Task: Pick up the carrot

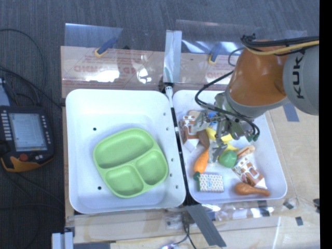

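Item: carrot, small orange toy with green stub, lying in right bin just left of and below the jaws. Gripper: jaw state cannot be told. Likely light, rigid, smooth plastic; grasp across mid-body.

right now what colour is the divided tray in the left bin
Light green tray, in the camera view.

Dark grey ribbed carpet floor, pale wooden bench, handheld control pendant with black cables at left
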Motion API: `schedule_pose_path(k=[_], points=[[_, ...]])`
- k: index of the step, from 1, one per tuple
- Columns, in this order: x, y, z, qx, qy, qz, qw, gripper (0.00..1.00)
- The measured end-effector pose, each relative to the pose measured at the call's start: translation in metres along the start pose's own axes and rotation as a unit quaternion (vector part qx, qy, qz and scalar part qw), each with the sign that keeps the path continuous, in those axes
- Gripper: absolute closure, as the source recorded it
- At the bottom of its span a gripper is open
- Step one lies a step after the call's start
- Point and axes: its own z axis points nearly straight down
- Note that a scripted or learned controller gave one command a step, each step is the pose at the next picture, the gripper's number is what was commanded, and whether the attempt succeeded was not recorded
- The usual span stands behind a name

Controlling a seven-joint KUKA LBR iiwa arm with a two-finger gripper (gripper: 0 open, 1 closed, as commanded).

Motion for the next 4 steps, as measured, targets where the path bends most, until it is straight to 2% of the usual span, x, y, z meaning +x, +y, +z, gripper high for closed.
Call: schedule_pose_path(k=[1, 2, 3, 4], points=[[0.062, 0.026, 0.0, -0.001, 0.001, -0.155, 0.9879, 0.0], [0.045, 0.03, 0.0, -0.002, -0.001, -0.408, 0.9131, 0.0], [0.072, 0.023, 0.0, -0.003, 0.0, -0.584, 0.8118, 0.0], [0.039, 0.075, 0.001, -0.004, -0.001, -0.627, 0.7789, 0.0]])
